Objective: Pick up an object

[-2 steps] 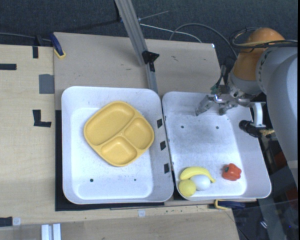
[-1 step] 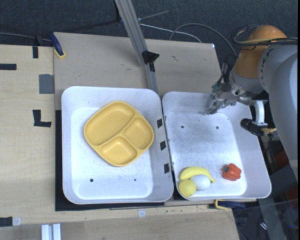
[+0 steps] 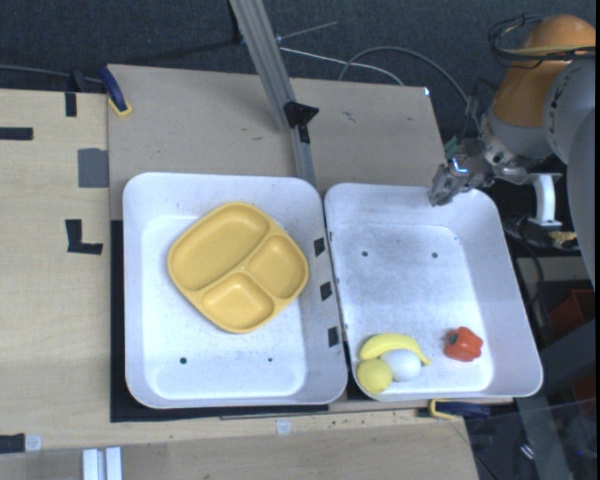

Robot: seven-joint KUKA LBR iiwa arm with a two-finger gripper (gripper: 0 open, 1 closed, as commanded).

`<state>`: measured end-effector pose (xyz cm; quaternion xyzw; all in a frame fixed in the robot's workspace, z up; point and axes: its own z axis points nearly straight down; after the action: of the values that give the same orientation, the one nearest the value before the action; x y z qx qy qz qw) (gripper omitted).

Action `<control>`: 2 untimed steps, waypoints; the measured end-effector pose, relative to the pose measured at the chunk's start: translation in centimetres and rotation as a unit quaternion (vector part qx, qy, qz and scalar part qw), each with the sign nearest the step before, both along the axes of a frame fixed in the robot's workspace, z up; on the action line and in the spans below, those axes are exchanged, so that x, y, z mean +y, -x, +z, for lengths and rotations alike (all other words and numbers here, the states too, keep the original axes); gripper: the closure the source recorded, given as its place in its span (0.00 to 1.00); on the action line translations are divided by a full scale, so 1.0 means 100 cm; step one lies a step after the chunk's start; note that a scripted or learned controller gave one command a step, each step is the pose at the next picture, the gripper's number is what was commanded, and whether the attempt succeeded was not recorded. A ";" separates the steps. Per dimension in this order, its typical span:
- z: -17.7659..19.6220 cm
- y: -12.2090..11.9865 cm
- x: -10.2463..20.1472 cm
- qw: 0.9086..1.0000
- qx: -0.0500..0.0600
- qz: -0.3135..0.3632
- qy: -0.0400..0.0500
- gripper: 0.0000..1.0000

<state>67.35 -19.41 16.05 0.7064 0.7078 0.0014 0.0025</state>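
A: Where do the fingers (image 3: 442, 194) of the two-finger gripper (image 3: 446, 188) stand?

B: At the far edge of the right-hand shallow white bin (image 3: 477, 268), over its far rim and just right of its middle. They are small and dark against the rim; whether they are spread or pressed together cannot be told. Nothing is seen between them.

A: What lies behind the gripper?

B: The grey arm with its orange band (image 3: 540, 68), entering from the right at the far corner of the scene.

A: Where are the objects to be picked?

B: All in the near part of the right bin, well apart from the gripper. A curved yellow plastic banana (image 3: 393, 345) lies along the near wall; a round yellow fruit (image 3: 374, 375) sits in the near-left corner, touching a small white ball (image 3: 405, 366) just to its right. A small red pepper-shaped toy (image 3: 463, 343) lies apart, further right.

A: And the left bin?

B: The left-hand shallow white bin (image 3: 150, 298) holds a yellow three-compartment plastic tray (image 3: 237, 266), lying flat and turned at an angle. Both bins rest on a tan wooden surface (image 3: 40, 298), and a grey metal rod (image 3: 265, 48) slants in from the far side.
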 end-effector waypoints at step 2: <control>0.041 0.000 0.047 1.000 0.003 0.002 -0.001 1.00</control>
<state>67.38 -14.69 20.15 0.7052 0.7090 -0.0001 -0.0009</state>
